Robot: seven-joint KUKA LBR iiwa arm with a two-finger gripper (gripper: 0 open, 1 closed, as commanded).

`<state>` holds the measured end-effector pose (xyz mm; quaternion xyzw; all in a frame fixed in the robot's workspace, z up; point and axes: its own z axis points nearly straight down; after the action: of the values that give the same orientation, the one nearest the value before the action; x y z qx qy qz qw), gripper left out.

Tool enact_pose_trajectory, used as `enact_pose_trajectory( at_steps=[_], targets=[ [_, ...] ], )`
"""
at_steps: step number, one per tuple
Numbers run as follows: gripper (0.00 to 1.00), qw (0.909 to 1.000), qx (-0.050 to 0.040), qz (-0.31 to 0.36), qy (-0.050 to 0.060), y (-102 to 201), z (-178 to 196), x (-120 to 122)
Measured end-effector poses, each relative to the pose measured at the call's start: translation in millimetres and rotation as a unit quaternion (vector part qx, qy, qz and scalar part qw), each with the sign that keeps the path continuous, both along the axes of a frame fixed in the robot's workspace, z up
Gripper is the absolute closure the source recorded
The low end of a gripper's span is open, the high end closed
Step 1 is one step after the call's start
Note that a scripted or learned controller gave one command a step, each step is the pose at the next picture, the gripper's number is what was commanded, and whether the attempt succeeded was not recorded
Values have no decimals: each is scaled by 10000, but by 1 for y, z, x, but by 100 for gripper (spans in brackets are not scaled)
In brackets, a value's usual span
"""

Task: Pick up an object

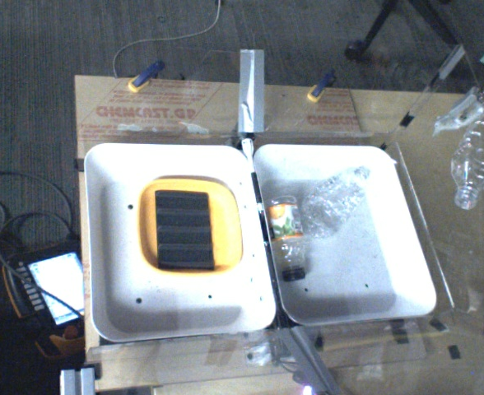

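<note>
In the left bin point(110, 179) lies a yellow tray-like object point(147, 229) with a black ribbed insert point(183, 230). The right bin point(390, 295) holds a crumpled clear plastic bottle point(332, 200) near its middle. Beside the bottle, against the bin's left wall, lies a small clear bottle with an orange and green label point(281, 220) and a black cap point(292, 274).
A metal post point(251, 89) stands behind the divide between the bins. Two blue-and-yellow clamps point(146, 75) point(321, 86) hold the cardboard backing. More clear plastic point(468, 167) lies on the bench at the right. A tablet point(48, 282) sits on the floor at left.
</note>
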<state>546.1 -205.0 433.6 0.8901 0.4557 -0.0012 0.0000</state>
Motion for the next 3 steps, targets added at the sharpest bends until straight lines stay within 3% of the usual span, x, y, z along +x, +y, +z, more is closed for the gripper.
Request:
enact_pose_trajectory(
  at_steps=[1,2,3],
  targets=[
    [0,9960,-1,-891,1,-13,0,-32],
    [0,9977,-8,-675,2,10,0,-9],
    [0,9851,-4,-1720,1,-6,0,-42]
  ],
)
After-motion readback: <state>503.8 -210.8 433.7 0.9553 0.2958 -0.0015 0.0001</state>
